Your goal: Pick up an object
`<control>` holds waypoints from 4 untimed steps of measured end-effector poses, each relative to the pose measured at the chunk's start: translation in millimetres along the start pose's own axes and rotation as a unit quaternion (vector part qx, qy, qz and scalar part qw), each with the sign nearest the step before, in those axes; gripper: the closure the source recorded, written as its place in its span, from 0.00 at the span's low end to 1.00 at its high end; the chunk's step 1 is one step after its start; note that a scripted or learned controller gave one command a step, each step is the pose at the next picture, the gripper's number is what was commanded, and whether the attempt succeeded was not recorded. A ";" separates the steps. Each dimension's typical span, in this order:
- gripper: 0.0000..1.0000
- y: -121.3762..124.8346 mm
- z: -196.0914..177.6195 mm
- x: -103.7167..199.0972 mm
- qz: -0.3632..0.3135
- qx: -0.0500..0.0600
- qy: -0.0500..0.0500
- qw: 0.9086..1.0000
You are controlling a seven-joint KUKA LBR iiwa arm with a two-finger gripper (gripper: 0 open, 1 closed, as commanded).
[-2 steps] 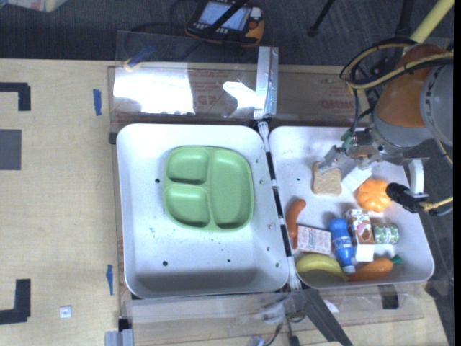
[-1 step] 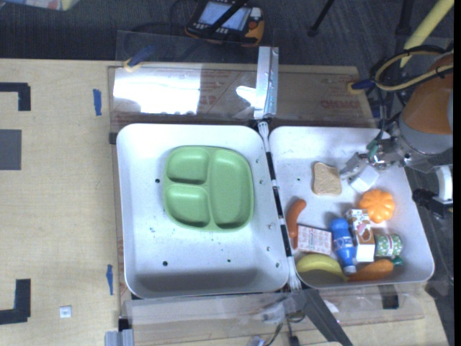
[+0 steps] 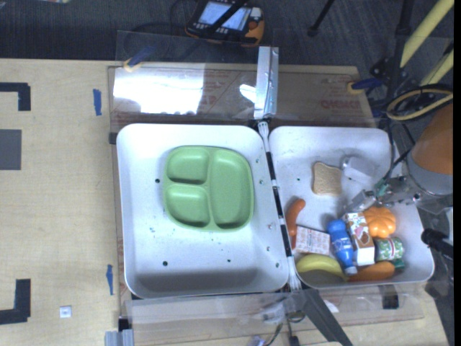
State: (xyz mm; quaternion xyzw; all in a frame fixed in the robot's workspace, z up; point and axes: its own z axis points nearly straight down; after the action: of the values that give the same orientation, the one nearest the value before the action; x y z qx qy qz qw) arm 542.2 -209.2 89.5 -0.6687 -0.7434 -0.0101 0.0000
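Nearest edge of the right bin point(image 3: 421, 276): a yellow banana point(image 3: 319, 265) lies against the front wall, with an orange carrot-like piece point(image 3: 374, 270) beside it toward the right corner. Just behind these, packed tight and touching: a small printed carton point(image 3: 312, 240), a blue bottle point(image 3: 341, 244) lying flat, a white-and-red box point(image 3: 359, 233), a green-labelled can point(image 3: 390, 249), and an orange fruit point(image 3: 380, 222) with a green stem. An orange-red sausage shape point(image 3: 294, 213) lies along the divider on the bin's left side.

The gripper point(image 3: 369, 195) sits low over the cluster, just behind the orange fruit and the white-and-red box; whether the fingers are apart or together cannot be told, and nothing is seen between them. The arm point(image 3: 432, 157) enters from the right, its orange band over the bin's right rim.

Farther back, a slice of bread point(image 3: 326, 179) lies alone, apart from the cluster.

Left bin point(image 3: 137, 193): 1 green tray point(image 3: 209, 187) with 3 compartments, centred.

Beyond both bins, a clear plastic sheet point(image 3: 187, 85) lies on the counter point(image 3: 50, 193); a handheld pendant point(image 3: 225, 18) rests on the floor behind.
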 end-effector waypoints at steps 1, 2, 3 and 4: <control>0.00 5.9 3.5 65.6 -0.026 0.005 -0.006 1.000; 0.00 -51.1 2.7 69.7 -0.029 0.006 -0.007 1.000; 0.00 -25.7 1.7 107.9 -0.006 0.003 -0.013 1.000; 0.00 -40.3 -92.5 185.2 -0.059 0.008 -0.006 0.998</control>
State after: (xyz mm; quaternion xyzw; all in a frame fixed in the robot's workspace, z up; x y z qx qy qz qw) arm 481.2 -30.7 184.0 -0.6235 -0.7818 0.0001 0.0000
